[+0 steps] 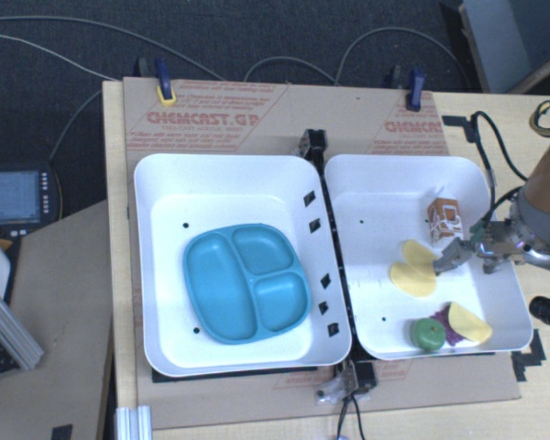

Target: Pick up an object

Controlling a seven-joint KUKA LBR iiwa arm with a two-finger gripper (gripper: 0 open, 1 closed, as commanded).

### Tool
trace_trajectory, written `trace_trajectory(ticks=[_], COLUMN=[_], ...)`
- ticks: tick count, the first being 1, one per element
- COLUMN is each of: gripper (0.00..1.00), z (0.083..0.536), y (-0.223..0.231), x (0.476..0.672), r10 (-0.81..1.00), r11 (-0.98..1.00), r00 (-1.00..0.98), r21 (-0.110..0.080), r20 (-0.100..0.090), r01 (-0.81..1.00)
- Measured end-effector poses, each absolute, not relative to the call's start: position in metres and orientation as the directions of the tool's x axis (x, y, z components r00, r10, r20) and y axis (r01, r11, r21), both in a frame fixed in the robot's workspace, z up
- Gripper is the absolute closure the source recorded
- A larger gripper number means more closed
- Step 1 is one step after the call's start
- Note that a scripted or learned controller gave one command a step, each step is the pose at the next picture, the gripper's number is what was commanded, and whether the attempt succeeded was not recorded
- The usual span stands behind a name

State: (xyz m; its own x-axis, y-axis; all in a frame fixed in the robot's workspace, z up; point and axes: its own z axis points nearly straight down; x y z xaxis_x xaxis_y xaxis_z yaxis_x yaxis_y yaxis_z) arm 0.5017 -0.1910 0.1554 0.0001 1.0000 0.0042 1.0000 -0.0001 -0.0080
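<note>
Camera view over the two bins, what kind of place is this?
Likely a robotics lab bench: two white bins clamped to a board by blue clamps, cables trailing on dark carpet, and a robot arm's pincer over toy food.

Glossy white plastic bins (156,246); smooth blue plastic tray (247,282); cardboard underlay (211,108).

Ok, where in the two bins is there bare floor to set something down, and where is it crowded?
The right bin is bare along its left side, between the divider and the yellow pieces. Its right side is crowded: the small carton, the gripper, the green ball and a yellow piece. In the left bin, the blue tray takes the middle; only strips along the walls are free.
</note>
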Motion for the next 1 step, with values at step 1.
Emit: trace_trajectory(ticks=[1], gripper=[0.00], z=[0.1009], y=[-0.1883], x=[0.4902], r10=[1.000], r11=[0.000], r00=[0.000], r21=[-0.008], r20=[0.004], r01=[1.000])
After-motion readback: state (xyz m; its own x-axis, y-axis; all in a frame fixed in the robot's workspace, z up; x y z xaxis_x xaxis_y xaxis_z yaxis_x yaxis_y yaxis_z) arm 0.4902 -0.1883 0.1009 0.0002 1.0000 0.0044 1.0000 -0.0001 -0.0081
